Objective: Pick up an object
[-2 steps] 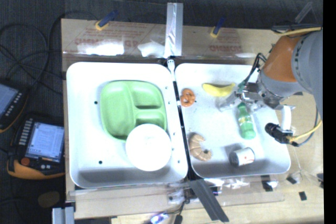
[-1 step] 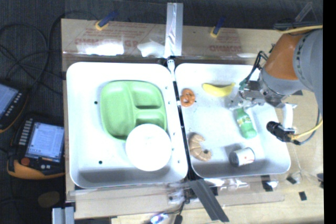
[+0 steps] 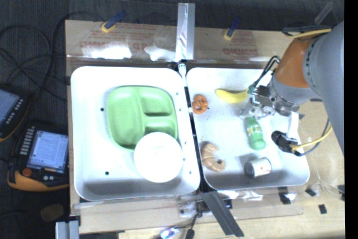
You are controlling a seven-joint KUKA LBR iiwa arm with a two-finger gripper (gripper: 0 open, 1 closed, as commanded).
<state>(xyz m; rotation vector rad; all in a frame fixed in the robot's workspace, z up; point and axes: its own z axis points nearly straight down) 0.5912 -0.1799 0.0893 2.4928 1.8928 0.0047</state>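
Hovering in the right bin (image 3: pixel 302 173), your gripper (image 3: pixel 256 111) sits just above the green bottle (image 3: pixel 255 134), beside the banana (image 3: pixel 230 95). You cannot tell its grip state.

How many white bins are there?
2. The left bin holds a green tray and a white plate. The right bin holds small items, and the gripper is over it.

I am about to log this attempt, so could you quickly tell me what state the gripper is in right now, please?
Gripper: cannot be told; it sits low in the right bin, directly above the top of the green bottle.
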